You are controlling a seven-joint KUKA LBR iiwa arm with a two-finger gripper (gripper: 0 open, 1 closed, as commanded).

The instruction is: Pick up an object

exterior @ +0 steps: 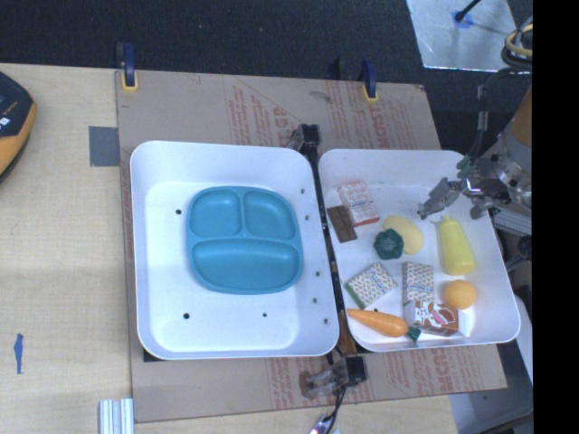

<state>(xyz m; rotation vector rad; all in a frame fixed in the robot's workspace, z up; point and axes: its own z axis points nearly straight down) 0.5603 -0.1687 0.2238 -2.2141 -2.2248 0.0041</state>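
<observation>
The pincer [459, 202] is seen spread and empty over the right bin [507, 269], just above the yellow bottle [456, 247], beside which an orange [460, 294] is set.

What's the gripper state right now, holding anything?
Gripper: at the right bin's upper right, above the yellow bottle; open or shut cannot be told. Nothing seen held.

The bench [63, 269] was light wood with a sheet of brown cardboard [271, 107] clamped on top by two blue clamps [128, 66]. Behind it the floor [226, 16] was dark carpet, with a pale sheet [452, 25] lying on it top right.
</observation>
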